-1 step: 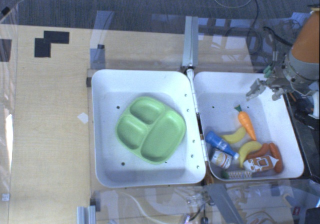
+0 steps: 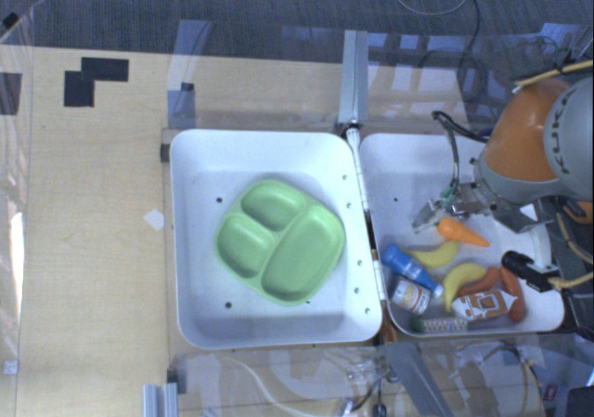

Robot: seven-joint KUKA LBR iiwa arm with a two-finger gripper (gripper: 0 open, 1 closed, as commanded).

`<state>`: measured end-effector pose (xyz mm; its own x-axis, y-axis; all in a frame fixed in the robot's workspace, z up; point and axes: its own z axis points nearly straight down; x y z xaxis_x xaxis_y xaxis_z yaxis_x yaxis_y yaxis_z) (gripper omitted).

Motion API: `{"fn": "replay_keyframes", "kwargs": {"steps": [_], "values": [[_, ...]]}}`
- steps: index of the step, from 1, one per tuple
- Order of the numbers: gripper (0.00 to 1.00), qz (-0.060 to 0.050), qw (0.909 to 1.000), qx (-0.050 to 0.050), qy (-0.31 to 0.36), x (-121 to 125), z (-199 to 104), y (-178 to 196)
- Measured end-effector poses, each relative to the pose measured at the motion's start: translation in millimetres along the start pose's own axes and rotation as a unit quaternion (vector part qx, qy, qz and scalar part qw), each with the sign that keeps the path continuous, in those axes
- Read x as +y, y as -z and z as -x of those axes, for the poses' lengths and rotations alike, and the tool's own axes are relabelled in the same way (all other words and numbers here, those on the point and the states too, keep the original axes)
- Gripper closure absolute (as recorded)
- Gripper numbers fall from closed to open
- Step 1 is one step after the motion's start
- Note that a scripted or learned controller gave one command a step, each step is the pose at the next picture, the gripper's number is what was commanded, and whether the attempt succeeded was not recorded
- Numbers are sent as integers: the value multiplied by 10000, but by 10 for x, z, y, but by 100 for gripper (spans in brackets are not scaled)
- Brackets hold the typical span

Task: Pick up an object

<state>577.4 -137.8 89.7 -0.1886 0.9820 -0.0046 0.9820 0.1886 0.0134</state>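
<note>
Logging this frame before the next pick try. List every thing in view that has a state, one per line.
Green tray: flat in the left bin, tilted askew.
Carrot: lying in the right bin, under the gripper.
Bananas: lying flat.
Blue bottle: on its side.
Can: on its side.
Gripper: low over the carrot.

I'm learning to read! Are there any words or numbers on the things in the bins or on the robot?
None can be read for sure.
Can: it has a label, too small and blurred to read.
Ketchup-style bottle: white label with marks, too blurred to read.
Blue bottle: no letters show.
Robot arm: dark marks on its grey side, cut off and unreadable.
Green divided plate: plain, no writing.
</note>
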Motion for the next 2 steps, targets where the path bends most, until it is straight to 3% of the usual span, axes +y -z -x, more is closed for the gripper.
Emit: {"fn": "replay_keyframes", "kwargs": {"steps": [1, 2], "values": [[100, 33, 10000, 5, 14, 33, -13, 114], [100, -35, 9993, 10, -365, 129, -387, 1597]]}}
